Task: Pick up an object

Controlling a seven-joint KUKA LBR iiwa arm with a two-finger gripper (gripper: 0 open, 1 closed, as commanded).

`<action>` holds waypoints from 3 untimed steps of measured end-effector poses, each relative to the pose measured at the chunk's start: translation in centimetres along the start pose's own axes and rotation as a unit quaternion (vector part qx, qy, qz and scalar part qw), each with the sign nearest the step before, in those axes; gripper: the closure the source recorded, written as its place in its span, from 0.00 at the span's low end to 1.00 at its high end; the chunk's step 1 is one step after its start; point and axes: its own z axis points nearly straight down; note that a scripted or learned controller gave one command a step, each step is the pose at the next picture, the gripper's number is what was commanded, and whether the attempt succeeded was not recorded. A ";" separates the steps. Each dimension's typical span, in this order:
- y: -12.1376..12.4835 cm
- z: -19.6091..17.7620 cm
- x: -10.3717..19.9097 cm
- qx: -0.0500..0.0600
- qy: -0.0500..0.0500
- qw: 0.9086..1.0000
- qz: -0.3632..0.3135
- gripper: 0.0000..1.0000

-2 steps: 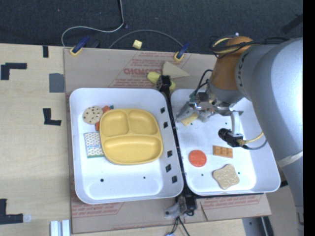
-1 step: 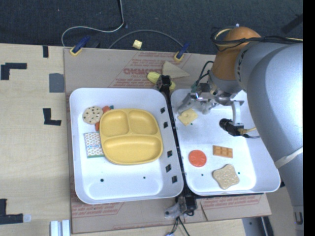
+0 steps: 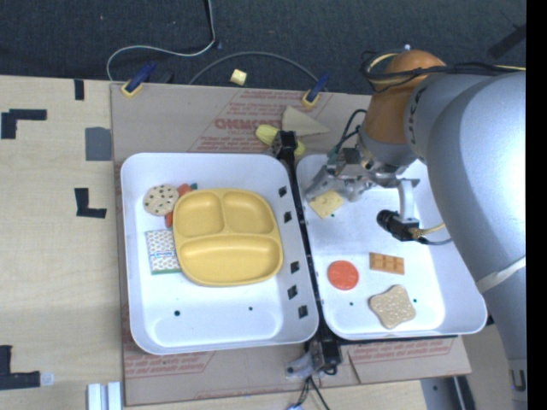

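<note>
Two white bins [image 3: 137,314] sit mid-frame; in the right bin's upper left, the gripper [image 3: 329,196] has its jaws closed around a yellow cheese piece [image 3: 326,204].

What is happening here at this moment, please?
A robot arm reaches in from the right over the right bin, and its gripper is low at the bin's far left corner, right by a pale yellow cheese-like piece. Whether it holds the piece, I cannot tell. A red disc, an orange cracker and a toast slice lie nearer in that bin. The left bin has a yellow divided plate, a cookie and a wafer.
</note>
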 end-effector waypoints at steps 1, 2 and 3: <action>0.6 0.0 -0.7 0.000 0.001 1.000 0.000 0.00; 0.6 0.0 -0.2 0.001 -0.001 1.000 0.000 0.00; 0.6 -1.0 -0.1 0.001 -0.001 1.000 0.000 1.00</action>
